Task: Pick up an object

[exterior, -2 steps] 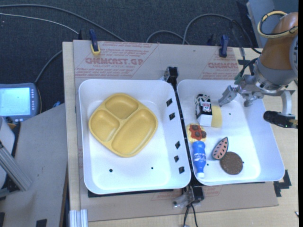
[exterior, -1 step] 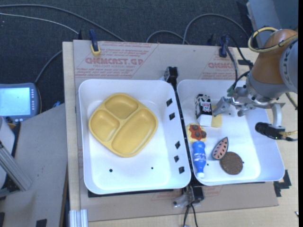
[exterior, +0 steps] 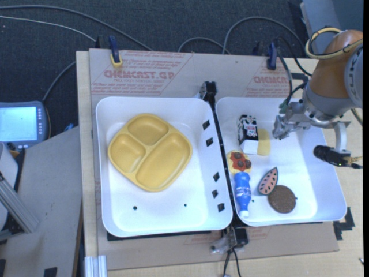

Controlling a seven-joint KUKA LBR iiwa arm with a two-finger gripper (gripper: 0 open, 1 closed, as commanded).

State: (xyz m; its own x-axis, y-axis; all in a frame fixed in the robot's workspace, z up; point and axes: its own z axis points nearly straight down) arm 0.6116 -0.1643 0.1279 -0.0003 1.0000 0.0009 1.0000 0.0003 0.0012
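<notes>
pincer (exterior: 281,129) | over right bin (exterior: 323,178) | beside cheese wedge (exterior: 263,142)

Scene evenly and brightly lit from overhead. Both white bins (exterior: 109,154) read near overexposed, with surface detail washed out on their floors. Shadows soft and short; a faint one lies under the yellow tray (exterior: 150,152) along its lower edge. Dark floor (exterior: 173,16) at top renders underexposed, with little texture. Focus acceptable at centre; slight softness overall, and small labels illegible. Monitor screen (exterior: 20,123) at left glows pale blue, blown out
</notes>
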